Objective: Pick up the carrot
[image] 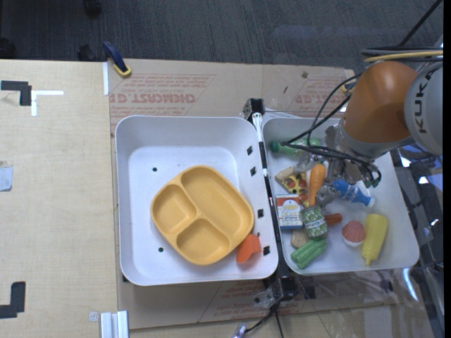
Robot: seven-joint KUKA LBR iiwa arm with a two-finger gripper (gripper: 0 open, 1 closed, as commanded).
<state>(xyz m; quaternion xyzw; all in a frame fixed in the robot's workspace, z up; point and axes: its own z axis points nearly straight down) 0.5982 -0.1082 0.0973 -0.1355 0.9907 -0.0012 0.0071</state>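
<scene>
Over the right bin (pixel 403 253) the arm (pixel 380 111) is lowered, its gripper (pixel 337 178), whose opening cannot be told, is set with the carrot (pixel 316 180) just at its 9 o'clock, so grasping is judged in hand, and a centred closing and lift are called for.

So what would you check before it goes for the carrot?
1. Carrot in sight, in the right bin: ok.
2. Pincer close to it: ok.
3. Space round the carrot: not ok, toys crowd it, a blue bottle among them.
4. Carrot gripped: cannot tell.
5. No lookalikes: not ok, an orange toy lies in the left bin.
</scene>
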